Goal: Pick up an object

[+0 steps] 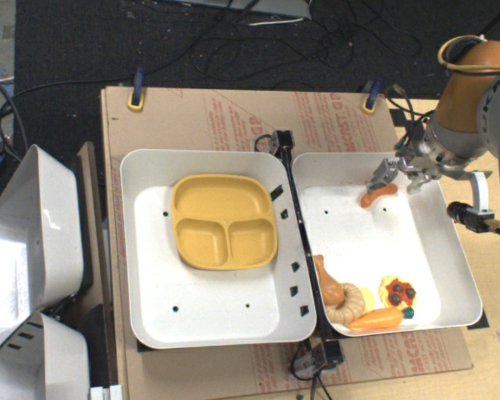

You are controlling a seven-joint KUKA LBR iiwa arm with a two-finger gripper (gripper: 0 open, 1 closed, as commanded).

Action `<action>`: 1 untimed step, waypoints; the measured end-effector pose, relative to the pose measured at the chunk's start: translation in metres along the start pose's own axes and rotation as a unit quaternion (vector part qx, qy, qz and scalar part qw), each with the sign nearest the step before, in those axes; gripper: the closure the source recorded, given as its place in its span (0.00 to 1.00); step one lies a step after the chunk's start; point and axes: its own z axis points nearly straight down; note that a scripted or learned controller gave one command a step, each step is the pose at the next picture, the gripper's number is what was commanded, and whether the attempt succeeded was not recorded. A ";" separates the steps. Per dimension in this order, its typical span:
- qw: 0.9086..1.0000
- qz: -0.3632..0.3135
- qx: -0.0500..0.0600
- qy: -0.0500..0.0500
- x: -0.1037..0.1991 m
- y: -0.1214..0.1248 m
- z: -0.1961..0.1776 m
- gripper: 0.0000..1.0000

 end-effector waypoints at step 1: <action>1.000 0.000 -0.001 0.000 0.001 0.000 0.039 0.00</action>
